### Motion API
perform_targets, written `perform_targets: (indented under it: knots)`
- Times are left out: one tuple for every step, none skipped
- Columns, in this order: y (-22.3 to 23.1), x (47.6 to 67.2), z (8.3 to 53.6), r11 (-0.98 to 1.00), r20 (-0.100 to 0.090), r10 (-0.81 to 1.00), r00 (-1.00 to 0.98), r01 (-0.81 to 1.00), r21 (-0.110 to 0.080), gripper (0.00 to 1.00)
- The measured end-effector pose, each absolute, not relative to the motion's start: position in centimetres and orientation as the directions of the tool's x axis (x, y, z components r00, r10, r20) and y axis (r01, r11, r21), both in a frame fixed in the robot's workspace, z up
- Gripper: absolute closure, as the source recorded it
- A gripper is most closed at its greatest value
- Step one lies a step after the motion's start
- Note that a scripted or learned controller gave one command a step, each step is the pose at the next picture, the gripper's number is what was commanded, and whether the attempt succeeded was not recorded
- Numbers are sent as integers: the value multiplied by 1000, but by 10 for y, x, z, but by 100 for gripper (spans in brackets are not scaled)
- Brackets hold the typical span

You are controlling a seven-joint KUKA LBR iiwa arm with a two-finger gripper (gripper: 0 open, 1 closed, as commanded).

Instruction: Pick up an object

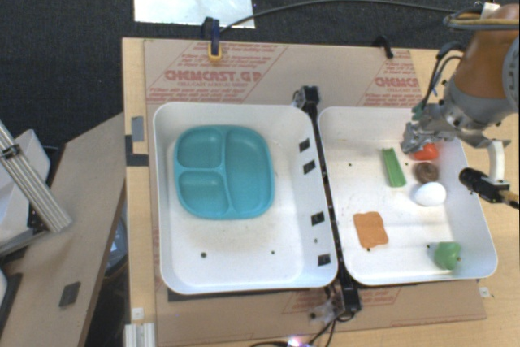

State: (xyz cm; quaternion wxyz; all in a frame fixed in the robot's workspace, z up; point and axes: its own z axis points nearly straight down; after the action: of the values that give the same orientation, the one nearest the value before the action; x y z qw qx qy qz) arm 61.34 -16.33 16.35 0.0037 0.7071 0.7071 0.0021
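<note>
At the far right of the right bin, the gripper is hanging low over a small orange-red object, which is peeking out just below and to the right of the fingertips. Whether the gripper is spread or pressed together, I cannot tell, and I am not seeing the object between its parts. The object is lying almost directly under the hand, so the coming move is, in my judgement, mostly straight down. Just near it a brown round piece and a white egg are sitting, and a green stick is lying to the left, its long axis running far to near.
</note>
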Motion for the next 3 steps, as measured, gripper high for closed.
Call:
perform_targets:
  knots:
    - [-164,615,213,4,-2,1000,-4,1000,7,100]
    - [-116,610,223,9,1,1000,-9,1000,3,100]
    - [-71,605,229,9,2,1000,-9,1000,2,100]
